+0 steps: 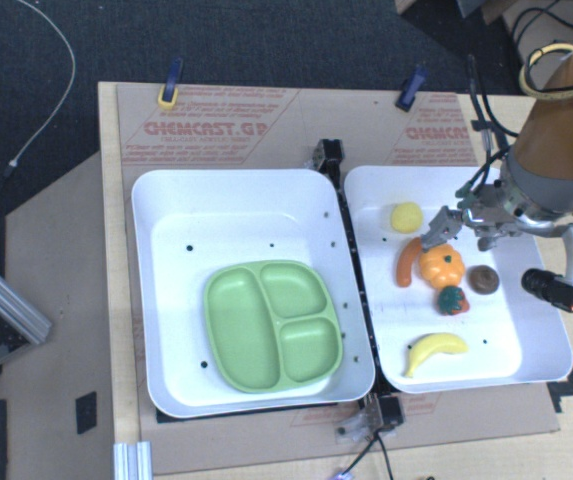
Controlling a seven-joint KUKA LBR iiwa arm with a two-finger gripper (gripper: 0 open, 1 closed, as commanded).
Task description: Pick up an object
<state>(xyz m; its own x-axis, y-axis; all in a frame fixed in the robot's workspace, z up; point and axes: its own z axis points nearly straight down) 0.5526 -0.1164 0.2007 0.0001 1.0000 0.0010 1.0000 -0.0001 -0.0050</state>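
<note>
fixed overhead slant (both bins (156,298) in frame)

Bright, even light falls from overhead, and the two white bins (156,268) glow close to washed-out, their rims almost losing detail. Shadows stay soft and short: a faint grey one sits under the green tray (271,323) well off to the side of the pincer (456,226), another thin one under the banana (434,349) below it. The dark floor beyond the table (226,118) swallows detail. The arm (556,138) above the pincer looks slightly smeared. Overall sharpness is modest, with printed lettering on the table only just legible.
</note>
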